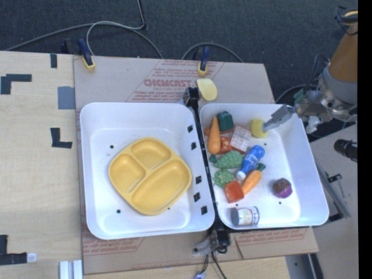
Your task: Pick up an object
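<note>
Yellow and small, the round toy (257, 127) at the upper right of the right bin (308, 156) looks light, hard and smooth, likely best pinched across its middle, and the gripper (272, 122) hangs just beside it, its state impossible to tell from above.
</note>
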Robot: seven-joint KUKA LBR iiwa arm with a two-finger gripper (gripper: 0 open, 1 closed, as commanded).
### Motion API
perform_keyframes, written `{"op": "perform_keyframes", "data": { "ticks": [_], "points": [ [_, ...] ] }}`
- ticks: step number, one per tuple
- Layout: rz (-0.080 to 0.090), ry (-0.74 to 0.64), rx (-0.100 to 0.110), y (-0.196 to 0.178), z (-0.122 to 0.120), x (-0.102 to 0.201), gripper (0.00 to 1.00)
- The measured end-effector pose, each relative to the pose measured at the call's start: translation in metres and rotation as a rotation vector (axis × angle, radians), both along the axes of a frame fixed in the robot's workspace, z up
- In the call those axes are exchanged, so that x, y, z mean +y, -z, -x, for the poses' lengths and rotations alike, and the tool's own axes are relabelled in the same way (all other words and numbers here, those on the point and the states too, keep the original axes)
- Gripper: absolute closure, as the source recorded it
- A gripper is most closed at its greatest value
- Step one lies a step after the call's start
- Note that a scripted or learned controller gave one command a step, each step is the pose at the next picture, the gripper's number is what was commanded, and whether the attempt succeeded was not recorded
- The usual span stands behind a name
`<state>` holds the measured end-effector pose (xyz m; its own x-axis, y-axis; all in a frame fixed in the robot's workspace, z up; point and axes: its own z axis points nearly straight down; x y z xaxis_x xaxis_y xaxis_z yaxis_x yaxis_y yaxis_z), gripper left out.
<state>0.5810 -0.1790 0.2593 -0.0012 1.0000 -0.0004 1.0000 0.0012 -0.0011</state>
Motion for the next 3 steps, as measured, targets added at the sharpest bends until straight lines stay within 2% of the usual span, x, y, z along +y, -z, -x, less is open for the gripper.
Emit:
{"op": "perform_keyframes", "data": {
  "ticks": [1, 2, 3],
  "points": [
    [0.001, 0.000, 0.002, 0.065, -0.066, -0.025, 0.00],
    [0.001, -0.002, -0.009, 0.168, -0.081, -0.026, 0.00],
    [-0.004, -0.003, -0.014, 0.156, -0.083, -0.023, 1.00]
  ]
}}
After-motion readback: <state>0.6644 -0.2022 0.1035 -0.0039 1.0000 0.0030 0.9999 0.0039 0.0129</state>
